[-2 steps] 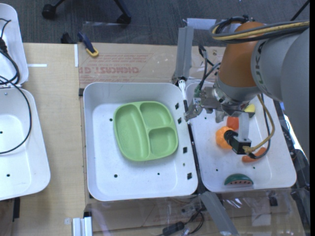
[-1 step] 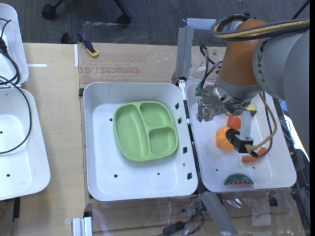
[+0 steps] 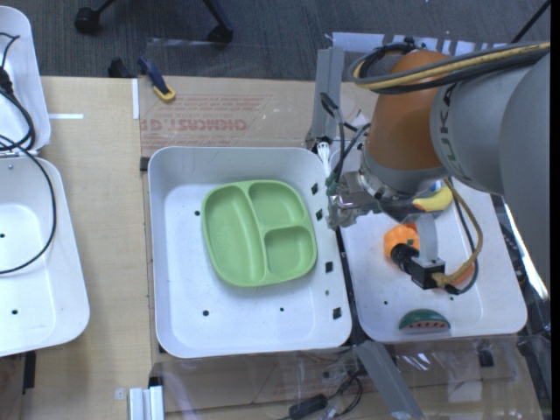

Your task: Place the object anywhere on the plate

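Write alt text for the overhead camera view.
A grey robot arm with an orange band reaches from the right over a white bin that holds a yellow item, an orange item and a green-and-red slice-shaped toy. The neighbouring white bin holds a green three-compartment plate.

Plate [image 3: 238, 234] open from above; arm [image 3: 490, 121] overhangs right bin [image 3: 497, 300].

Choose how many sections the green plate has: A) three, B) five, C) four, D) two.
A: the plate shows one long section and two smaller ones beside it, split by raised ridges.
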Controlling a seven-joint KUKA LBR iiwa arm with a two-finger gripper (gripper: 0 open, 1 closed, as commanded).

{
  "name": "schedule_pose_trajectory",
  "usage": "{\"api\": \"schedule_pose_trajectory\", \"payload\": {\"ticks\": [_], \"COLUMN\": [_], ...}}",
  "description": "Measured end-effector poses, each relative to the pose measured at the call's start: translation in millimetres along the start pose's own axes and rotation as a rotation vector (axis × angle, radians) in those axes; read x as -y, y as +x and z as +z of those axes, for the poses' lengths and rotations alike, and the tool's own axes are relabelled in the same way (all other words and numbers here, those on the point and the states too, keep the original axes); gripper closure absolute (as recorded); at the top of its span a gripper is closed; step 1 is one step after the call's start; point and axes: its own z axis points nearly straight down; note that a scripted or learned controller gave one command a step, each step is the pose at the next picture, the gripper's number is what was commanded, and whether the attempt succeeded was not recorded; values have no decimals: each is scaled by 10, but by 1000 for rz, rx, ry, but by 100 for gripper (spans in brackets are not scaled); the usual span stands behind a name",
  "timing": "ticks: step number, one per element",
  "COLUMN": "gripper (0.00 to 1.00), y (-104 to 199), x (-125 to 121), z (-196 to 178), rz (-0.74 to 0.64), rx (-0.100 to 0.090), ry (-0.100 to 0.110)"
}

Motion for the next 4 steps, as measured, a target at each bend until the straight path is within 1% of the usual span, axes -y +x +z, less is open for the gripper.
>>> {"api": "schedule_pose_trajectory", "payload": {"ticks": [1,2,3,4], "gripper": [100,0,100,100], "y": [249,248,240,233], "x": [-233,-233,-231,-229], "z": [-29,-28,-100,-170], "rz": [477,477,475,473], "rx": [2,2,5,9], "ry": [0,0,5,9]}}
